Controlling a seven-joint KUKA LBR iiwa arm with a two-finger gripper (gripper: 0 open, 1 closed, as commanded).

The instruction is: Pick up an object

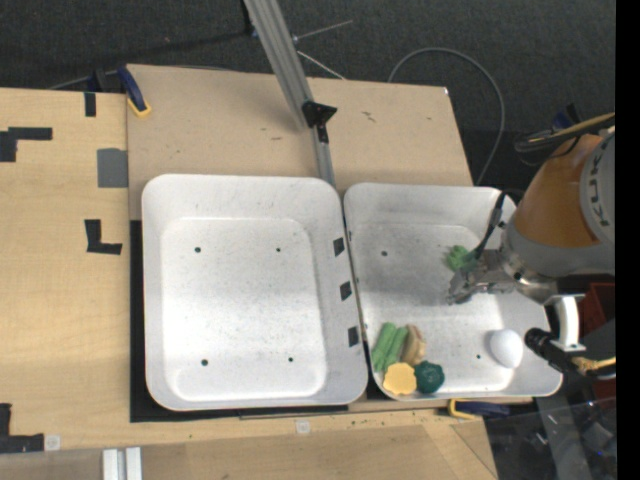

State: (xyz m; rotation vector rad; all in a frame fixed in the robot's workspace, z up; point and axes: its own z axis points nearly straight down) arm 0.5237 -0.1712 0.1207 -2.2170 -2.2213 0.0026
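My gripper (463,288) is down inside the right bin (420,218), near its right middle. A small light green object (459,258) lies just beyond its tip, touching or nearly touching it. At the bin's front lie a long green piece (387,344), a tan piece (414,344), a yellow round piece (399,379) and a dark green piece (430,376). A white egg-shaped object (504,348) rests near the front right corner.
The left bin (240,288) stands beside the right one. A metal pole (285,53) slants in from the top to the bins' shared back corner. The arm's orange band (560,208) hangs over the right bin's right edge.
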